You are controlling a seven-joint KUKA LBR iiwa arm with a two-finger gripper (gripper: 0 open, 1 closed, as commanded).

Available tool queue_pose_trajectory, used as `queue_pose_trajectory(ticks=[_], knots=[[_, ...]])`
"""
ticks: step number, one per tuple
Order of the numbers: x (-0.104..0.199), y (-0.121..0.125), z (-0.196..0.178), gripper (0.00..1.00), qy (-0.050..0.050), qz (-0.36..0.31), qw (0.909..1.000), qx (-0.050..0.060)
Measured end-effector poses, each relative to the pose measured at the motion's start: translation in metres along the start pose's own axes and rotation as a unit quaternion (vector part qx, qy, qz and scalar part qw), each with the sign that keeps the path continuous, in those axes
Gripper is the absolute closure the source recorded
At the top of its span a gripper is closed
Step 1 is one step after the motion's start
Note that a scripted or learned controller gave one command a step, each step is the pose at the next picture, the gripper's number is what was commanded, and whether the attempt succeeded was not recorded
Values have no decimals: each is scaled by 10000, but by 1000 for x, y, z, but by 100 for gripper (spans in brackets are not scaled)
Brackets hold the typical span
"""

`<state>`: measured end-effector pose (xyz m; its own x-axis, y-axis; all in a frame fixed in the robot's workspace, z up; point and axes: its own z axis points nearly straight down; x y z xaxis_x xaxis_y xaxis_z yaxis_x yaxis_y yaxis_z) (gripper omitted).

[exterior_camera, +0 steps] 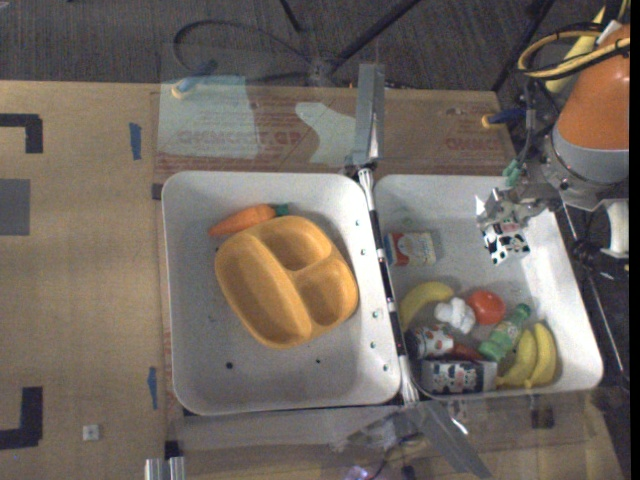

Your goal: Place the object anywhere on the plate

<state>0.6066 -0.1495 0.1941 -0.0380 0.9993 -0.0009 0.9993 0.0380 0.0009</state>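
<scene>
A yellow divided plate (287, 280) lies in the left bin (190, 298), with a toy carrot (243, 218) touching its far left rim. My gripper (505, 230) hangs over the far right part of the right bin (560, 278), well to the right of the plate. A small carton with black-and-white cow spots (509, 245) sits between its fingertips, and the gripper is shut on it. The carton looks lifted off the bin floor.
The right bin holds a small red-and-white carton (412, 248), a banana (424, 300), a red tomato (487, 306), a green bottle (505, 334), two more bananas (535, 354) and a milk box (458, 375). A metal divider (378, 268) separates the bins.
</scene>
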Motion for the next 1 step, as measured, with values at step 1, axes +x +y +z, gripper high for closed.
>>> queue_pose_trajectory(ticks=[1], knots=[[14, -5, 85, 100, 13, -1407, 9901, 11]])
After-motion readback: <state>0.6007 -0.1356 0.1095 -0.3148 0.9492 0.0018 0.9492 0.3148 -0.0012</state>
